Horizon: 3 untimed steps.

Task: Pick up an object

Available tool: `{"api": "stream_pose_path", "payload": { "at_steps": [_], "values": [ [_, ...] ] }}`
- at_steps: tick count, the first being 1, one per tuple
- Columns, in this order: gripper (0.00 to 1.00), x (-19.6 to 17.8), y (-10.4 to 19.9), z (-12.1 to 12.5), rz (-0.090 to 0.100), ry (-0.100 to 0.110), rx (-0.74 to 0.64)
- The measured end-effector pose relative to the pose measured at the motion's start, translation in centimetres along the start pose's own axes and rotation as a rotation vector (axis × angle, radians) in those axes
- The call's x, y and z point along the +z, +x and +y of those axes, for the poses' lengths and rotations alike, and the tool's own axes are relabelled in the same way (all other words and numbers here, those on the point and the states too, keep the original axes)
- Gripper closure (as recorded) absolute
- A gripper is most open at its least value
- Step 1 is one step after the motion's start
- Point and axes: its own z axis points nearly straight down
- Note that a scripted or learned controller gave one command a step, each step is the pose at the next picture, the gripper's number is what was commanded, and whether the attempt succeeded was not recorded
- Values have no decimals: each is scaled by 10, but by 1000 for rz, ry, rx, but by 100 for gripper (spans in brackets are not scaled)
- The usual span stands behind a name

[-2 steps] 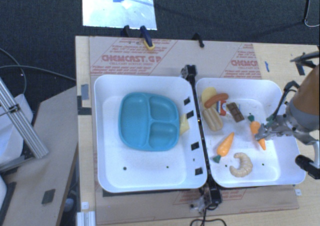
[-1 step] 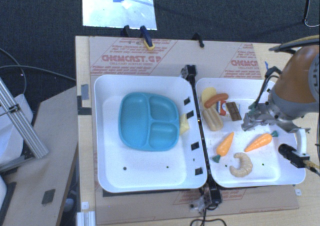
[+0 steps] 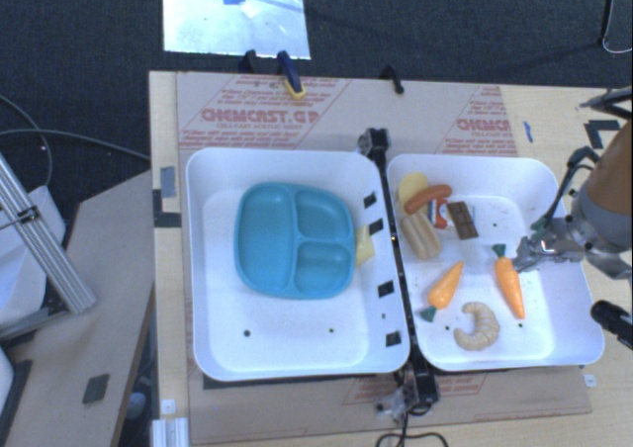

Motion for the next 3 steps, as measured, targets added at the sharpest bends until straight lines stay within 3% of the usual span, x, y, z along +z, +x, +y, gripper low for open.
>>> {"api": "stream_pose_path", "payload": {
  "at_steps": [1,2,3],
  "values": [
    [100,2,71,-6,6,2,-12],
    [0,2,66,-6,3,1,-5],
    [0,-27,151,13,6,-3,-16]
  ]
}}
